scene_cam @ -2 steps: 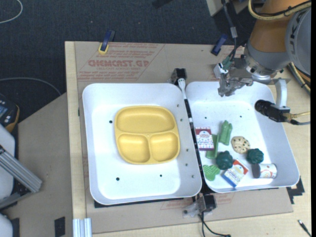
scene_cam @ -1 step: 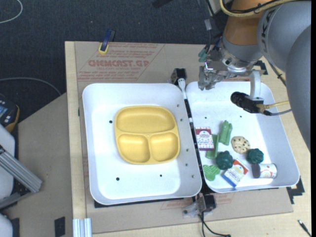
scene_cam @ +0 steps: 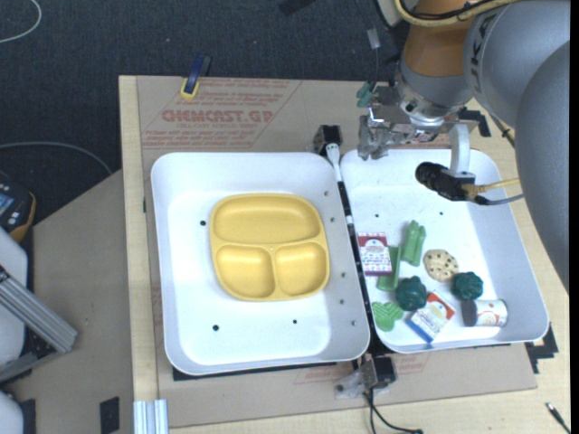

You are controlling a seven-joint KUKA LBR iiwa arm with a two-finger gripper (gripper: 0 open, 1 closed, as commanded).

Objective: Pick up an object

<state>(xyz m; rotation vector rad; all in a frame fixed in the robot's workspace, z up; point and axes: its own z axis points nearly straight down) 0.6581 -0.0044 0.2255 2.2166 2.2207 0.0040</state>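
**Gripper high at the back of the right bin, nothing in it**

So, landmark is the right bin (scene_cam: pixel 507 242). I see the gripper (scene_cam: pixel 373 147) hanging over its far-left corner, well apart from every object. Can't tell from this angle how the jaws are set, and nothing sits between them.

Risks, my read:
- The objects are jammed together at the bin's near end: cookie (scene_cam: pixel 441 263), broccoli (scene_cam: pixel 411 292), red card (scene_cam: pixel 374 252), green bottle (scene_cam: pixel 413 242). Coming down there likely lands on two at once or knocks one aside.
- The card looks flat; the jaws could slide off it.
- Anything near the bin's left wall risks the gripper clipping the rim.

The cookie is the cleanest target: middle of the bin, nearer the camera than the gripper.

The left bin (scene_cam: pixel 181 269) holds a yellow tray (scene_cam: pixel 269 245); ignoring it.
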